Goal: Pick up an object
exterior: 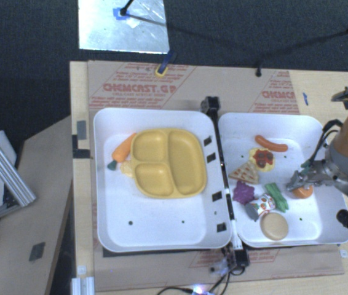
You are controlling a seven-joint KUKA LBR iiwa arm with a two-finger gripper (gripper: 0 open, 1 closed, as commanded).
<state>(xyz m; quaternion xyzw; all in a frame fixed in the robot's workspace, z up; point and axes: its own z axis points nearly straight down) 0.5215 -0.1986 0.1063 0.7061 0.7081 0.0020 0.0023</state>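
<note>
Two fingers of the gripper [301, 184] sit low in the right bin [309, 128], touching an orange piece [303, 192]; grip state unclear.

Pale wooden tabletop [79, 226] carrying a printed brown cardboard sheet [143, 88], two shallow white plastic bins [109, 183] [306, 128] sitting side by side upon it

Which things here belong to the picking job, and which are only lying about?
Job in hand:
gripper, low in the right bin
small orange piece beside it
sausage, pizza slice, green piece, purple piece, round tan piece

Lying about:
yellow divided plate and carrot in the left bin
</note>
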